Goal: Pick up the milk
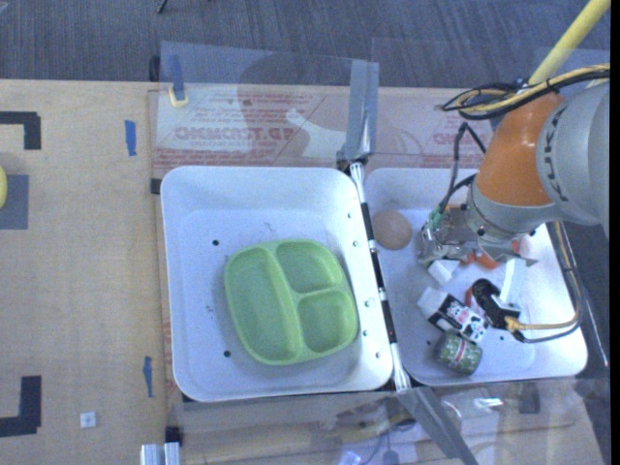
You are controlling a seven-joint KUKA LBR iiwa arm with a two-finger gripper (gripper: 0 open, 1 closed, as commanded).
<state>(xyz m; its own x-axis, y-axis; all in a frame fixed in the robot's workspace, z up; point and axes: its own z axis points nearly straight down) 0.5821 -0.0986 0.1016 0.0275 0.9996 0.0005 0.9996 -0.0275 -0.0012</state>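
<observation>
In the right bin (552,356) the jaws (441,250) hover above a small milk carton (455,313) (their spread I cannot tell); they should descend squarely, avoiding the green can (457,352).

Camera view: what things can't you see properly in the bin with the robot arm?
- End effector: the arm's wrist covers it from above.
- Milk: the small packages by the arm are too small and blurry to name; the black and white one has unreadable print.
- Green can: label too blurry to read.
</observation>
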